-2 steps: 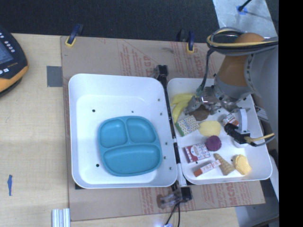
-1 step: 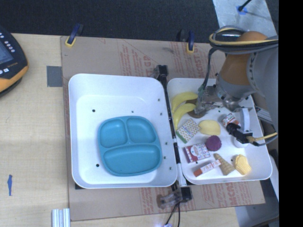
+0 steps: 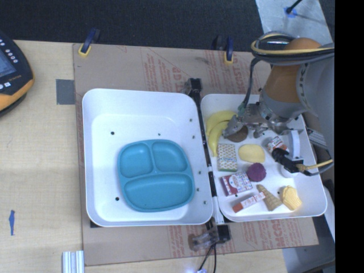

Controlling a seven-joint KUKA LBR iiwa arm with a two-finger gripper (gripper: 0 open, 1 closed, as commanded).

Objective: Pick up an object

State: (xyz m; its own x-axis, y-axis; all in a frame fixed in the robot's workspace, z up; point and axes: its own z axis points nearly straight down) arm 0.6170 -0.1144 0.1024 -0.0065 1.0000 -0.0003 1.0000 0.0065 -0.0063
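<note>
My gripper [image 3: 245, 131] hangs low over the upper part of the right bin [image 3: 318, 209], just right of a yellow banana [image 3: 215, 127]. A brown object [image 3: 239, 134] lies directly under it; whether it is gripped is hidden. Just below lie a pale yellow lump [image 3: 251, 152] and a checkered waffle piece [image 3: 227, 156]. Further down the bin are a purple item [image 3: 256, 170], a red packet [image 3: 236, 183], a red and white tube [image 3: 248, 202], an ice cream cone [image 3: 270, 197] and a yellow corn piece [image 3: 291, 198].
The left bin [image 3: 99, 112] holds a blue divided plate [image 3: 154, 174]. A small red-labelled can [image 3: 277, 144] and a black and white part of the arm [image 3: 290, 161] sit at the right bin's right side. A yellow and black controller [image 3: 11, 73] lies at the far left.
</note>
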